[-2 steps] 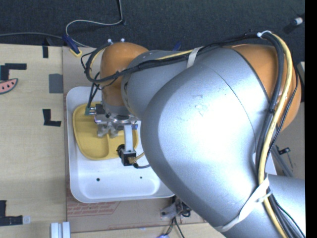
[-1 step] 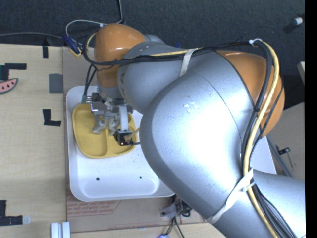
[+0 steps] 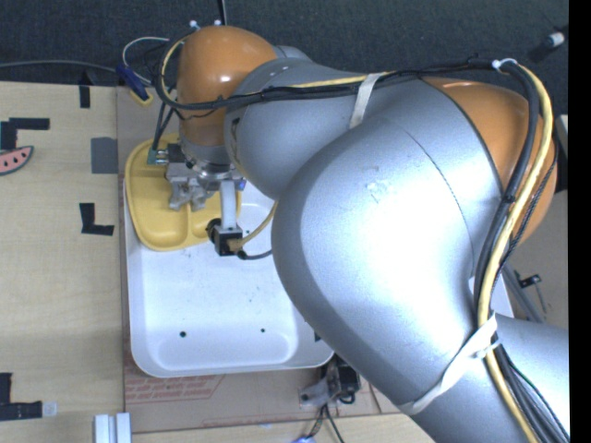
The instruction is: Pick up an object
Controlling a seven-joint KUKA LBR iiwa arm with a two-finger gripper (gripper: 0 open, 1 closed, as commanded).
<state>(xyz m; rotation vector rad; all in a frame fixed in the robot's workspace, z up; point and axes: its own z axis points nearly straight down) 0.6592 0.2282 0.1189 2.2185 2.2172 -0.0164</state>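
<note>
Yellow dish (image 3: 157,212), at the far end of the white bin (image 3: 217,344), sits beneath our gripper (image 3: 189,195) (jaw state we cannot tell), so we judge we are mid-grasp, perhaps needing closing, then lifting.

Arm (image 3: 388,247) covers bin (image 3: 212,340); its near floor lies open.

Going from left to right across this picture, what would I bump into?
Pink curved piece on the bench → grey square patch → yellow object at the far end of the white bin → gripper → big grey arm.
</note>
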